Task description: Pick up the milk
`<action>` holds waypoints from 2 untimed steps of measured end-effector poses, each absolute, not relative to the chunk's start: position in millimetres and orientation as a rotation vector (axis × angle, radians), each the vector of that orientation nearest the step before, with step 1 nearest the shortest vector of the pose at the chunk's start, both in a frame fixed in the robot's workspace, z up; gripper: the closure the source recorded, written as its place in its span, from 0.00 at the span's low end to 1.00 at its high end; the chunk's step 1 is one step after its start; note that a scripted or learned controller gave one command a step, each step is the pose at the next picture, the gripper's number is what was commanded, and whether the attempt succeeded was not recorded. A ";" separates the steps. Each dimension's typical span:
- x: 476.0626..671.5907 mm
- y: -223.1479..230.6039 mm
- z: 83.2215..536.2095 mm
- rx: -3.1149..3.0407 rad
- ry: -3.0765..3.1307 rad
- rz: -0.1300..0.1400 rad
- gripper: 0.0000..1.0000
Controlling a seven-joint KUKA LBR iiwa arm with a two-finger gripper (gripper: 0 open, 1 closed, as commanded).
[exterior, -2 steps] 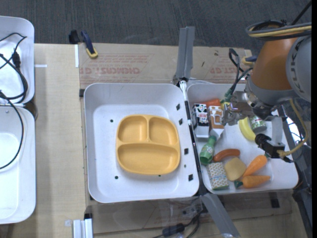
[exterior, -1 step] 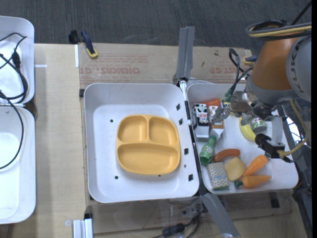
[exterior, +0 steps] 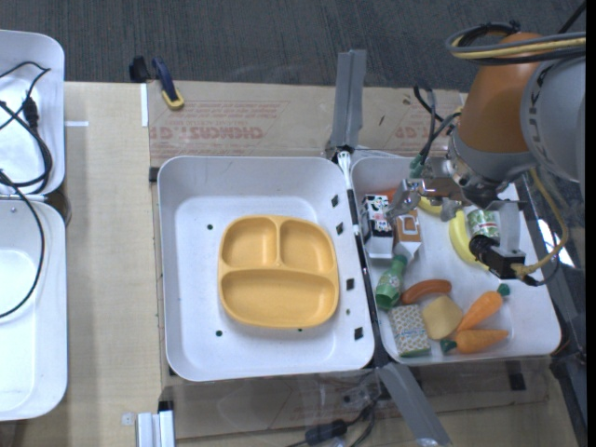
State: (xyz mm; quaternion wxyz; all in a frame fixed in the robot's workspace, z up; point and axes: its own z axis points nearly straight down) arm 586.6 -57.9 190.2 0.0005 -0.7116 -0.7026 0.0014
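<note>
The arm (exterior: 521,91) reached in from the right and hung over the upper part of the right bin (exterior: 545,329). Its gripper (exterior: 410,198) was low, above the left side of that bin, close to the milk carton (exterior: 377,222). I could not tell how the gripper stood, because this part was small and mixed with cables and metal pieces.

The milk carton, white with black spots, lay in the right bin near its left wall, just below and left of the gripper. It was not lifted; it rested among the other things. Just to its right was a small orange-brown box (exterior: 408,229).

Lower in the same bin, a green bottle (exterior: 391,282) lay tilted, and beside it a red sausage (exterior: 426,291). Below them were a pale green sponge-like block (exterior: 410,331) and a yellow piece that looked like cheese (exterior: 441,317). Two carrots (exterior: 481,324) lay at the lower right, one above the other. A banana (exterior: 460,238) curved under the wrist, next to a small can with a green label (exterior: 482,223).

The left bin (exterior: 186,277) held a yellow plate with three compartments (exterior: 277,271), placed about in its middle.
</note>
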 end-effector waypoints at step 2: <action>582.0 -90.1 121.9 -2.184 -2.276 -0.017 1.00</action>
